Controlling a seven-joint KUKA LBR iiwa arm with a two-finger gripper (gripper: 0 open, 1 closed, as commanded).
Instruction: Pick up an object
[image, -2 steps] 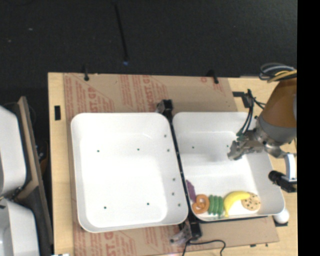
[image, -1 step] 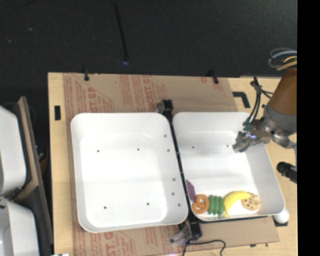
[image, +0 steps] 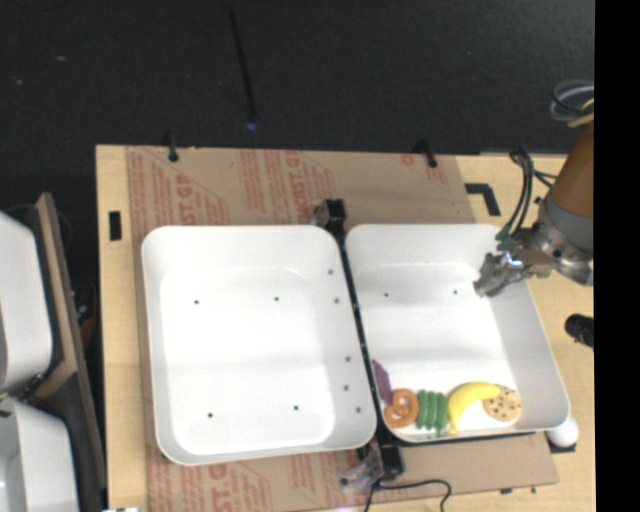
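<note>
Several small toy foods lie along the near wall of the right bin (image: 440, 240): an orange pretzel (image: 402, 408), a green ridged piece (image: 432, 410), a yellow banana (image: 470, 397), a round cookie (image: 502, 404) and a thin purple piece (image: 381, 379). My gripper (image: 493, 276) hangs over the right bin's far right part, well away from the toys, with nothing visible between its fingers. The arm's orange band (image: 575, 170) shows at the right edge.
The left bin (image: 160, 260) stands beside the right one on a cardboard sheet (image: 250, 185). A black clamp (image: 330, 213) sits between the bins at the far side. Cables (image: 522, 200) hang by the arm. White containers (image: 20, 300) stand at the far left.
</note>
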